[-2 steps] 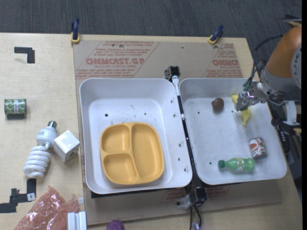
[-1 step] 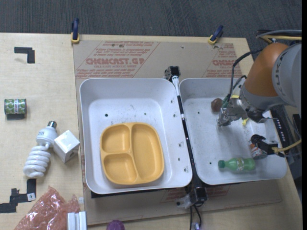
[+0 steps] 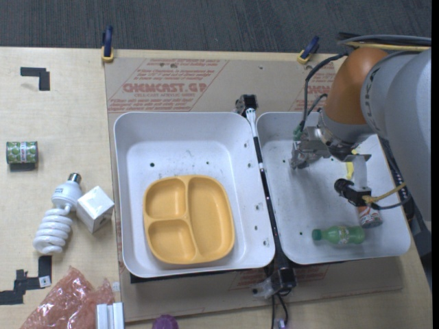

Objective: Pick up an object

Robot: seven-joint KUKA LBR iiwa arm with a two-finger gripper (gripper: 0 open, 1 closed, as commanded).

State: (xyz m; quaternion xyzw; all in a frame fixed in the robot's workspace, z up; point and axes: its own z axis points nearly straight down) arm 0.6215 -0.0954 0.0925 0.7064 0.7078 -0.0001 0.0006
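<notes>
Here the green bottle lies on its side near the right bin's front edge. Probably light, round and slippery, so grasp across its middle. Whether the gripper, above the bin's back-left part, is apart or together, I cannot tell.

The arm is a thick, smooth, rounded grey tube, pale and slightly glossy. An orange band rings it above the wrist. Thin black cables loop along the band's outer side to the wrist, a darker grey collar. Beneath sits the gripper, a small metal block, grey and dull, with a green speck by its top.
</notes>
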